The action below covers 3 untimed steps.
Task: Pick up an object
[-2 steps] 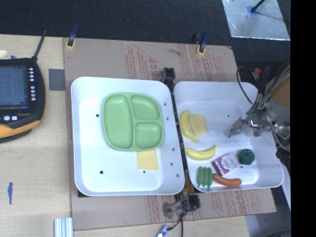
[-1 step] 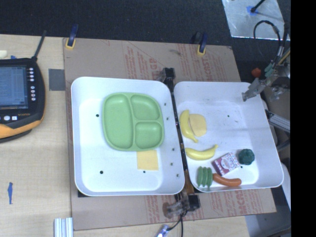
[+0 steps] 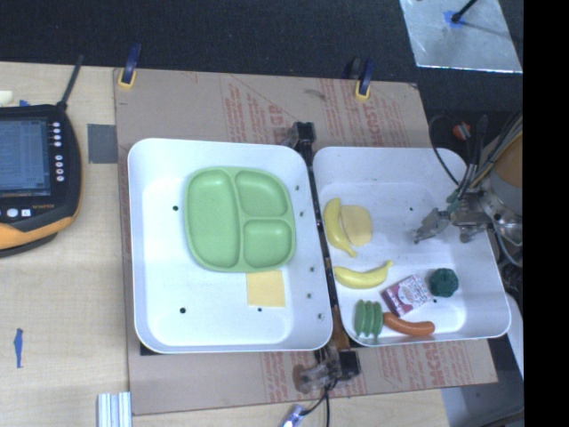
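My gripper (image 3: 439, 230) hovers over the right side of the right bin (image 3: 471, 327), open, with nothing between its fingers. To its left in that bin are a yellow banana (image 3: 333, 228) against a pale yellow piece (image 3: 358, 224). A second banana (image 3: 360, 276) lies below them. A dark green broccoli-like piece (image 3: 443, 282) sits just below the gripper, beside a red and white packet (image 3: 407, 294). At the near edge lie a green ridged piece (image 3: 368, 318) and an orange-red sausage shape (image 3: 410, 327). The left bin (image 3: 156, 318) holds a green divided plate (image 3: 240, 218) and a yellow square slice (image 3: 266, 288).
A control pendant with a screen (image 3: 31, 181) lies on the bench at far left. Both bins rest on cardboard (image 3: 222, 105) held by clamps (image 3: 129, 68) at the back. Cables (image 3: 462, 158) hang by the arm at the right.
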Available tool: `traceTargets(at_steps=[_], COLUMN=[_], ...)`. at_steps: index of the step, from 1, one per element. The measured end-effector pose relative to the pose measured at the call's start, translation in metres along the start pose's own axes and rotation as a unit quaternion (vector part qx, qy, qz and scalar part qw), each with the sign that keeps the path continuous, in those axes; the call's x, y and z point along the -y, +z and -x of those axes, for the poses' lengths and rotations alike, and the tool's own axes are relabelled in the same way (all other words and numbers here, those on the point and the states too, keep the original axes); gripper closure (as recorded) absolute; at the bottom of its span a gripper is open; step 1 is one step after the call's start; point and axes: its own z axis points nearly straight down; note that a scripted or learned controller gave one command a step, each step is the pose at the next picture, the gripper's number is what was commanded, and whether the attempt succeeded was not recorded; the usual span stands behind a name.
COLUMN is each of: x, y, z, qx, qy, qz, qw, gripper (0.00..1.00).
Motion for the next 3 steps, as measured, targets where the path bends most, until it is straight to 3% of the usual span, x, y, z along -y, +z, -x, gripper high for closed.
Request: traceTargets(at_steps=[1, 2, 3], x=[0.032, 0.066, 0.066], y=[-0.055, 0.005, -0.005], z=[0.0, 0.0, 0.001], qx=[0.0, 0.0, 0.001], qy=[0.001, 0.0, -0.002], qz=[0.002, 0.001, 0.0], qw=[1.0, 1.0, 1.0], gripper=[0.0, 0.0, 1.0])
